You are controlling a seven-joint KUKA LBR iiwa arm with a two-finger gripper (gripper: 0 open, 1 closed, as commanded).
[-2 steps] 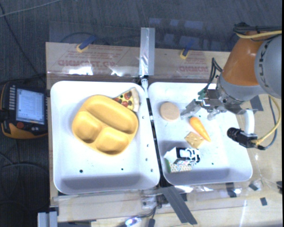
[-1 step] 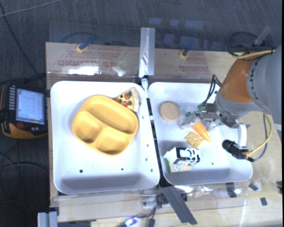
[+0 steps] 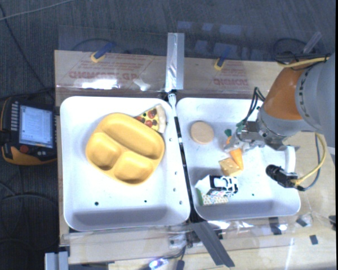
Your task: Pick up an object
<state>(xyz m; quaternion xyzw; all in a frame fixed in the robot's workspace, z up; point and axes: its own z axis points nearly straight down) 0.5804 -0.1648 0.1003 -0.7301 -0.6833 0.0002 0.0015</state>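
Note:
In the right bin [image 3: 282, 202] lie a round tan cookie [image 3: 202, 132], a yellow-orange cheese wedge [image 3: 231, 163] and a white-and-black packet [image 3: 218, 188] near the front. My gripper [image 3: 240, 137] hangs low over the bin's middle back, between the cookie and the right wall and just above the cheese wedge. A small orange piece [image 3: 231, 142] and a green bit [image 3: 227, 133] sit right at its tip. The grey arm with its orange band [image 3: 284, 99] comes in from the right.
The left bin [image 3: 73, 207] holds a large yellow divided plate [image 3: 125, 148] and a toy pizza slice [image 3: 151, 116] at its back right corner. A handheld control unit [image 3: 28, 129] lies on the floor left of the bench. Cables run along the right bin's right side.

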